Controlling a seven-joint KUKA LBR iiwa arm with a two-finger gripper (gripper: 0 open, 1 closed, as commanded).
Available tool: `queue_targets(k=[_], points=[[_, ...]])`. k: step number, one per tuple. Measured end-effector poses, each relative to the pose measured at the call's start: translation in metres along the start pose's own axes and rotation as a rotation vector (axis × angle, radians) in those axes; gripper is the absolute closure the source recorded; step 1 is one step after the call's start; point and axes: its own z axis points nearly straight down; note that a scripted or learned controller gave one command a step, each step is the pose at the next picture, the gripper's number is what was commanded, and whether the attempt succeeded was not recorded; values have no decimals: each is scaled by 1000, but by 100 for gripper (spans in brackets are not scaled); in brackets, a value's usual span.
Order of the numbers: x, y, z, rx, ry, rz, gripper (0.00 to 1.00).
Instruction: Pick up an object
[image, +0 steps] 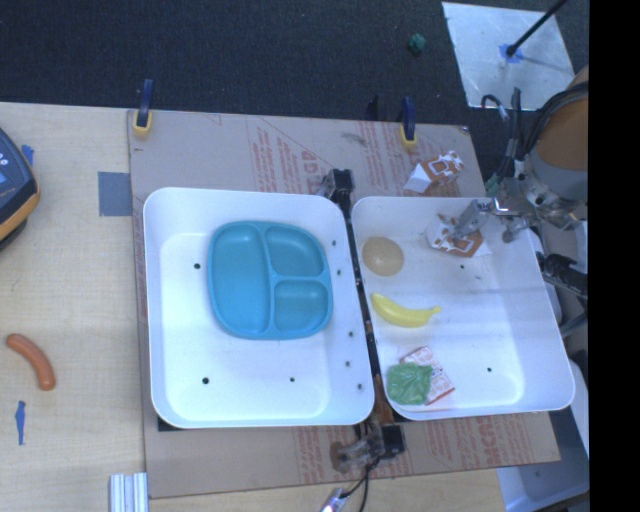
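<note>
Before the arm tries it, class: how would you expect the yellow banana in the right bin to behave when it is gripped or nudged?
The banana looks smooth and glossy, so it is probably a stiff, light plastic toy that could slip between fingers. Its curved shape suggests it may spin or rock when pushed rather than slide straight. It lies flat on the right bin floor, so tipping seems unlikely.

The arm (560, 140) runs off the frame's right side, so little beyond its orange band and wrist can be seen, and the gripper (462, 228) is too small and cluttered to tell how its fingers stand. Directly beneath the gripper a small packet (452, 240) is partly covered, its print unreadable. Far to the gripper's left, a dark device (12, 190) is cut by the frame's edge.
</note>
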Motion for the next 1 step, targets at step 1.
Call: queue_targets(k=[1], points=[[1, -2, 26, -9, -1, -3, 0]])
